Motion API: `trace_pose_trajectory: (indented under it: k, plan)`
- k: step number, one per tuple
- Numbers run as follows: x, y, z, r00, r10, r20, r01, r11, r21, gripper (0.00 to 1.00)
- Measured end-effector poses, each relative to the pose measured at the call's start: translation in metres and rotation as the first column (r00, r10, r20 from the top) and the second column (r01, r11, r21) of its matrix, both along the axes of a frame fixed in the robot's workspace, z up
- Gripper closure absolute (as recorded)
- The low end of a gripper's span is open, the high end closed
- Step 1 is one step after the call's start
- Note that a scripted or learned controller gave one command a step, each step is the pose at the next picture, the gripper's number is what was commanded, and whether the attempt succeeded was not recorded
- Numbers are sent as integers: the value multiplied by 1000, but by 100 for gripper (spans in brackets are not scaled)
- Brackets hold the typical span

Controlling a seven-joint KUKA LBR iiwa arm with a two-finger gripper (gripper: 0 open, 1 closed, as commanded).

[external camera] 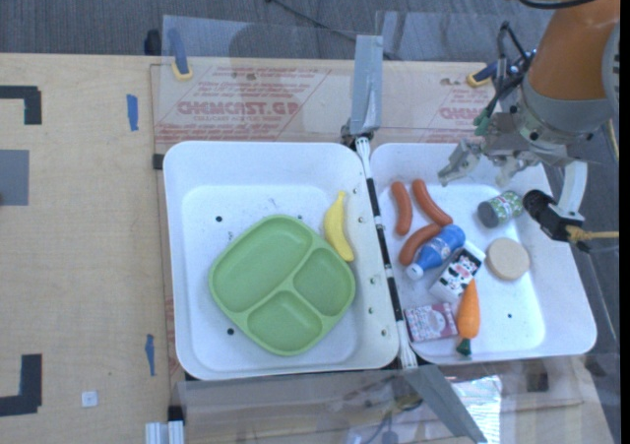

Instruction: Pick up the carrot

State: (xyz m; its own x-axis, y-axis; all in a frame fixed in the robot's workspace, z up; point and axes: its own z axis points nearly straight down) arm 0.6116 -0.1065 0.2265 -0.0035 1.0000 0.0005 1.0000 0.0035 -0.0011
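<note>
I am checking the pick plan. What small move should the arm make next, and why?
Probably shift the gripper toward the near end of the right bin, over the carrot. The gripper hangs above the bin's far edge, while the carrot lies untouched beside the pink packet.

The carrot (469, 311) lay hemmed in on its left: a small carton (456, 274) touched its top end and a pink packet (426, 321) sat just beside it. To its right the right bin (566, 319) floor lay open. A round biscuit (508, 259) rested near, above and right of the carrot.
</note>
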Motion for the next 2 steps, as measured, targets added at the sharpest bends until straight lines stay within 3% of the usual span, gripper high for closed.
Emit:
trace_pose_trajectory:
  k: [1, 2]
  plan:
    - [-38, -24, -98, 993, 120, 3, -120, 993, -1, 0]
    - [-78, -44, -120, 960, 277, 42, -276, 961, -22, 0]
